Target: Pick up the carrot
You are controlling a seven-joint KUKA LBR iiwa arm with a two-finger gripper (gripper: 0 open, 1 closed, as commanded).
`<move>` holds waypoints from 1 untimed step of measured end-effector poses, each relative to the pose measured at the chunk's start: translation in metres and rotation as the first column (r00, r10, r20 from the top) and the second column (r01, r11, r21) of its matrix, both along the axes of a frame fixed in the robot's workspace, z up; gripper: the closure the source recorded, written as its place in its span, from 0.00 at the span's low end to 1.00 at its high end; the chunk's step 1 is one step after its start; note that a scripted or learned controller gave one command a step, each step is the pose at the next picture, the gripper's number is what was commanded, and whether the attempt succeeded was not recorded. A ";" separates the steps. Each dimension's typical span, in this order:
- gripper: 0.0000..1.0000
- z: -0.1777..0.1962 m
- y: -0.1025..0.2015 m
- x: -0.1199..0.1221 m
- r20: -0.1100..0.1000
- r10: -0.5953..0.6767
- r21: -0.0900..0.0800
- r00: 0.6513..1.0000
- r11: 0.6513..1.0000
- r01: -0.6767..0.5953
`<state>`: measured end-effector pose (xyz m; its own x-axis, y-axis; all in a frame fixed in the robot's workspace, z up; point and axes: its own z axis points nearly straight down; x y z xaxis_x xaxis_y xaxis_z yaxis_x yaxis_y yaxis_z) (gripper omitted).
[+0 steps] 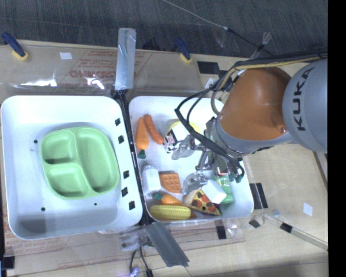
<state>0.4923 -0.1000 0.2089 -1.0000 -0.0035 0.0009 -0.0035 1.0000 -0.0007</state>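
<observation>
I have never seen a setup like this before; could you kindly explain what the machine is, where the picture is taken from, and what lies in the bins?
One camera above the bench looks down at a slant. The grey arm with the orange band is a KUKA robot reaching in from the right; its gripper hangs over the right bin. Whether it holds anything I cannot tell. That bin holds toy food: a carrot near the left wall with a second orange piece beside it, a waffle, a pizza slice and a corn cob. The left bin holds a green divided plate.
</observation>
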 end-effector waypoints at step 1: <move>0.00 -0.103 -0.005 -0.005 0.020 0.041 -0.003 0.999 0.999 -0.041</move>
<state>0.4875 -0.1052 0.1057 -0.9988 -0.0445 -0.0190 -0.0445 0.9990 -0.0039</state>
